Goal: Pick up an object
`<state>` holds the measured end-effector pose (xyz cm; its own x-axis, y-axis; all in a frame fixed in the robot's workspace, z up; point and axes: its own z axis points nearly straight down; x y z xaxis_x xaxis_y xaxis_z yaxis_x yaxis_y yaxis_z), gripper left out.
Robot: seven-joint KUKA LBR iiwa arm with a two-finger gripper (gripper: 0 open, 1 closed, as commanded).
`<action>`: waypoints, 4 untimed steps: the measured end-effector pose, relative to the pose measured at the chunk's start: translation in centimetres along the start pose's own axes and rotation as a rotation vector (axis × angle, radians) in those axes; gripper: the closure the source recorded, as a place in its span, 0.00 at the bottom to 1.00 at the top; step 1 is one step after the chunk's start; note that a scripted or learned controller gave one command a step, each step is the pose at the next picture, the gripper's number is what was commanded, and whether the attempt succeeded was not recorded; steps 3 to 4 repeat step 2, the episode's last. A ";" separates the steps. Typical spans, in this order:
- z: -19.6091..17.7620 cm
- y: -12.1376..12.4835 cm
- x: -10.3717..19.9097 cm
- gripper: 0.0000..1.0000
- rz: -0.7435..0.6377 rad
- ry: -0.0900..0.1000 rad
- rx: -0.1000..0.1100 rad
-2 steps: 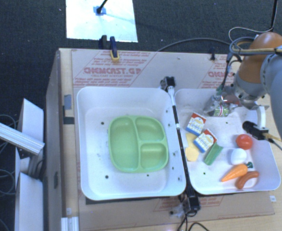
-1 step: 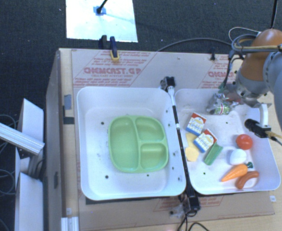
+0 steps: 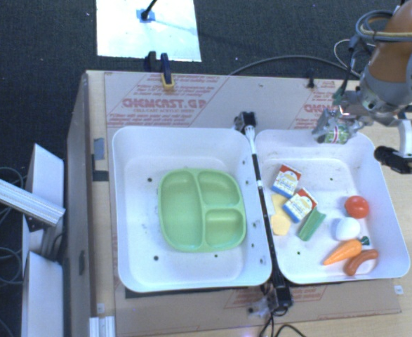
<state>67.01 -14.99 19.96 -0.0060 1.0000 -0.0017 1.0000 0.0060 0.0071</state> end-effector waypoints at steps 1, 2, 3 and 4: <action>-2.7 -10.8 0.0 1.00 0.005 0.000 0.005; -5.5 -15.3 5.9 1.00 0.002 0.002 0.006; -5.5 -15.3 5.9 1.00 0.002 0.002 0.006; -5.5 -15.3 5.9 1.00 0.002 0.002 0.006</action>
